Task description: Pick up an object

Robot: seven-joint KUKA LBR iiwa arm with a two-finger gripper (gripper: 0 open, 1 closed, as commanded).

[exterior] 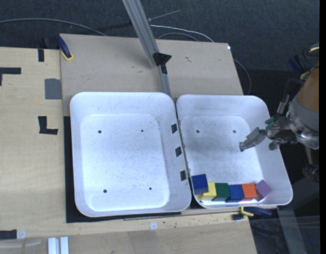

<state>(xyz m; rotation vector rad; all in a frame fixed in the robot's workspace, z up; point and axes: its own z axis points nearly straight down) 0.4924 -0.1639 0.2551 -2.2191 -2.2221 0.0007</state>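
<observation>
Jaws (248,143) seemingly empty; row of blocks (229,190) runs left-right.

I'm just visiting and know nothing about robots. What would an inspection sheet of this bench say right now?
Surface: wooden bench bearing a left bin and a right bin, side by side.
Job's things: coloured blocks bunched along the right bin's near wall: blue, yellow, green, blue, orange, purple.
Clutter: black tape marks on the bench.
Grippers: gripper above the right bin's right side, apart from the blocks, holding nothing.
Cables: thin wires behind the bins.
Surroundings: slanted metal pole, dark floor.
</observation>
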